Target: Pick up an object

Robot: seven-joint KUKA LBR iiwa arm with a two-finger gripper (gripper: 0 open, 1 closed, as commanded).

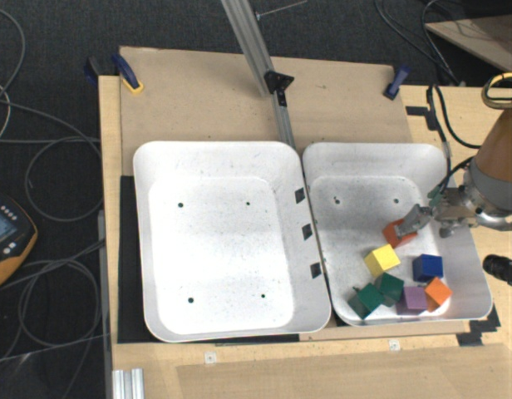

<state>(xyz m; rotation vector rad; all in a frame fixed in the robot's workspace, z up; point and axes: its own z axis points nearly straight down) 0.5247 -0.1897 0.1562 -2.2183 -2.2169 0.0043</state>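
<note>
Over right bin [356, 160] | tool [408, 225] at red-orange block [397, 234] | no legible writing

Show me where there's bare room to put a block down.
The left bin has an open floor from wall to wall. In the right bin, the far half is bare. Its near right corner is crowded: yellow block, blue block, green blocks.

two white bins [214, 160], seven small blocks [382, 260]
</note>
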